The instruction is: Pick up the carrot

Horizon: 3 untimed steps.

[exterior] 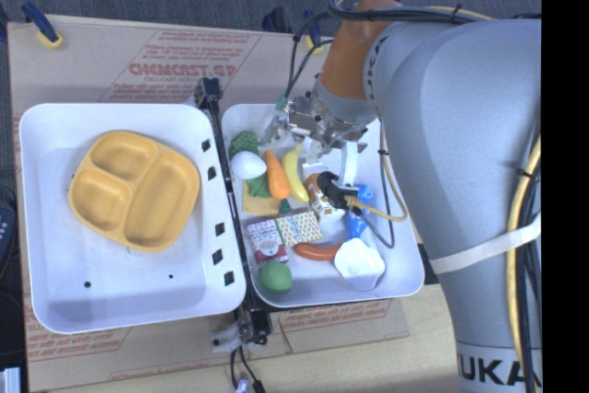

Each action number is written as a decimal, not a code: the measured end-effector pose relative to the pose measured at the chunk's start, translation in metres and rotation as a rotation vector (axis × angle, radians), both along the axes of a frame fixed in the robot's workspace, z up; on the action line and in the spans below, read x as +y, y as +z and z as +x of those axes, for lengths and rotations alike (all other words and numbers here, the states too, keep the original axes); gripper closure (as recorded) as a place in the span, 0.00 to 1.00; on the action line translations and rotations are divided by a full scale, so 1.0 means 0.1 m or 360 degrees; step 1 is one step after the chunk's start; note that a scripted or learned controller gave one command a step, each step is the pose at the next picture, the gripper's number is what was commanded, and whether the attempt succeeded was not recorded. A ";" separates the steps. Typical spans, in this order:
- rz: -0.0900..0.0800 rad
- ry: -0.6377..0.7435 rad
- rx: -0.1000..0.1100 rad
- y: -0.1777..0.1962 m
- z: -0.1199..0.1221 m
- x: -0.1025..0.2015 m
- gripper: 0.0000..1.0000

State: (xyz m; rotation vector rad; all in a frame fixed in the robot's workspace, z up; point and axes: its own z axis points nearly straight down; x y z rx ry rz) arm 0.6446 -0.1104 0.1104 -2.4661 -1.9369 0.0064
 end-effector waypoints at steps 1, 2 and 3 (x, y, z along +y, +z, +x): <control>0.0002 0.0007 0.0001 0.11 0.01 0.00 1.00; 0.0001 0.0007 0.0002 0.11 0.01 0.00 0.00; -0.0014 -0.0550 -0.0010 -0.18 -0.43 0.11 0.00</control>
